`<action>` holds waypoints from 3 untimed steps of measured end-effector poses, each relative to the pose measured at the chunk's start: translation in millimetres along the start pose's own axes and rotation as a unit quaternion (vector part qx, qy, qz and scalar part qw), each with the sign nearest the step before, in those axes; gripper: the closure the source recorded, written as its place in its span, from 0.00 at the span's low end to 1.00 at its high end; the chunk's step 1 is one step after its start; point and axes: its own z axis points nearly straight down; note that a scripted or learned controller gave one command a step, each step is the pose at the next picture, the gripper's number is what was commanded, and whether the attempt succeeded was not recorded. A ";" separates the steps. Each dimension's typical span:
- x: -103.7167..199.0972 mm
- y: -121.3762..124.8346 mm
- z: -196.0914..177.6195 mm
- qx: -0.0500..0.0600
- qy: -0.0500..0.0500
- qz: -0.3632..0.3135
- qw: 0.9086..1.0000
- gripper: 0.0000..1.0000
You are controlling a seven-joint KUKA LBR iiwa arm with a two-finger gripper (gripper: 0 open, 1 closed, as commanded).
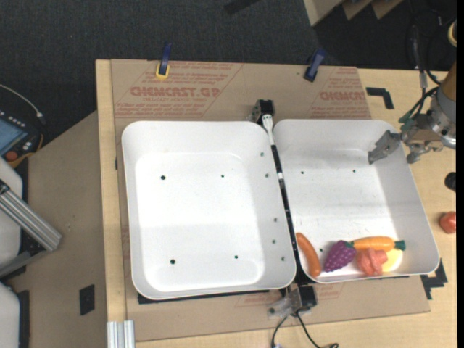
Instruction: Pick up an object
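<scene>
Tool (397,148) open, holding nothing, above right bin's (348,187) far-right rim; toy foods (353,252) crowd its near edge.

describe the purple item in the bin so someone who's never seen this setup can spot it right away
Look in the right bin, along its near edge where a few toy foods lie in a row. The bunch of purple grapes is second from the left, between the orange sausage-shaped piece and the red piece below the carrot. It is the only purple, bumpy item there.
</scene>
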 end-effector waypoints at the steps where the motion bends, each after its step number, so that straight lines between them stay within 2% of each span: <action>1: 6.4 -51.9 -118.1 -0.005 -0.002 0.001 1.000 0.00; 2: -14.9 -115.0 -240.4 -0.008 -0.004 0.002 1.000 0.00; 3: 19.8 -112.5 -341.8 -0.008 -0.003 -0.002 1.000 0.00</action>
